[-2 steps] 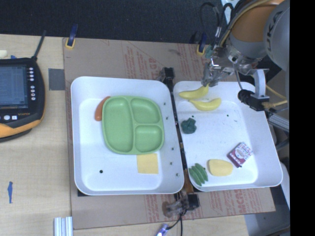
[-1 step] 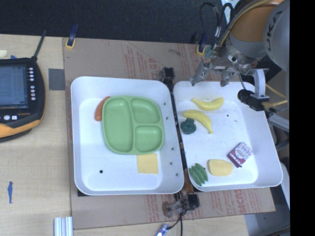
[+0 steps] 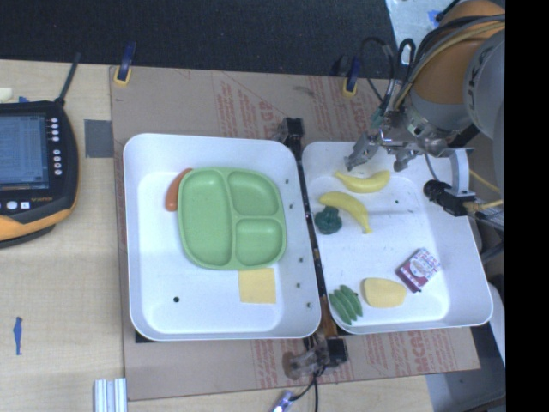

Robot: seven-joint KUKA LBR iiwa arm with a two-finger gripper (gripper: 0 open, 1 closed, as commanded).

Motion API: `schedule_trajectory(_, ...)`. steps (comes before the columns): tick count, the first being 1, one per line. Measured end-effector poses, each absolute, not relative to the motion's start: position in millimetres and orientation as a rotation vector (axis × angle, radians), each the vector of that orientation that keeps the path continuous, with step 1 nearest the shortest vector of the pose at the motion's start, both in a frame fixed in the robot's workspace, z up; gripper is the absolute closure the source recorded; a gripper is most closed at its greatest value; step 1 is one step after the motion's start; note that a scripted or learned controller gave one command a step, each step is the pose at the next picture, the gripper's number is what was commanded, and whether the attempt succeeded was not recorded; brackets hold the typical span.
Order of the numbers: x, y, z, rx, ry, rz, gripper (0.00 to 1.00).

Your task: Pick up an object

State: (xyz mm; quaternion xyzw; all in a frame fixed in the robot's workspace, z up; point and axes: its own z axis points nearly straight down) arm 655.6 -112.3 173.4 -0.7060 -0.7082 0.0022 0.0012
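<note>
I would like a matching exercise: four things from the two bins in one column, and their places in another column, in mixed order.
Things:
1. green divided plate
2. yellow square
3. red packet
4. dark green broccoli piece

Places:
A. right bin, near its right wall
B. left bin, middle
C. right bin, by its left wall, touching a banana
D. left bin, just below the plate

Pairs: 1-B, 2-D, 3-A, 4-C

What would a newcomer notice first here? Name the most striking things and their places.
The green divided plate fills the middle of the left bin. At the far end of the right bin, the gripper hangs just above two yellow bananas, fingers spread, holding nothing.
</note>
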Motion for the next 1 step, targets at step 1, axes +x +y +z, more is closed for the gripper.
schedule_trajectory(1,626.1,-96.8,93.2,-2.217,-2.224,0.000,0.00)
